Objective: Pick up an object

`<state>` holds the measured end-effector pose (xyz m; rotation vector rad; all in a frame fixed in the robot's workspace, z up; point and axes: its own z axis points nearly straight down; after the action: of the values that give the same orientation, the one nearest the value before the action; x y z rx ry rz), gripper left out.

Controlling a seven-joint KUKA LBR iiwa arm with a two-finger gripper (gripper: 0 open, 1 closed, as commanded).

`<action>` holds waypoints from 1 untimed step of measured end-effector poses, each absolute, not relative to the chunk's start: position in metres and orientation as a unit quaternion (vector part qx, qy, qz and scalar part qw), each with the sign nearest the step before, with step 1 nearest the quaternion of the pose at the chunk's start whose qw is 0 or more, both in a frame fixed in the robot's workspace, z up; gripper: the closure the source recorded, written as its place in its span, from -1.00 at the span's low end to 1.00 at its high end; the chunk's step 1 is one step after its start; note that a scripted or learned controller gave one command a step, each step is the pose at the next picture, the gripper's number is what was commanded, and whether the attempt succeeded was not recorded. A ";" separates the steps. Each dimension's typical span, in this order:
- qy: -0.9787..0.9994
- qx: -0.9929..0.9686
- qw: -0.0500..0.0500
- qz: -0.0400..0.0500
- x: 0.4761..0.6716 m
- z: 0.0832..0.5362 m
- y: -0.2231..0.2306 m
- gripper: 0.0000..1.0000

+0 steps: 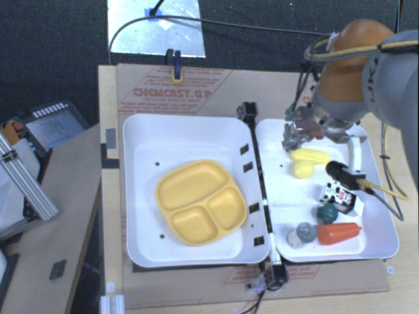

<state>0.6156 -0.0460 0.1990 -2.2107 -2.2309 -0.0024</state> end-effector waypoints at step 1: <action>-0.710 -0.704 0.001 -0.001 0.612 0.199 0.003 1.00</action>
<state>0.6117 0.0030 0.1987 -2.2107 -2.2303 -0.0018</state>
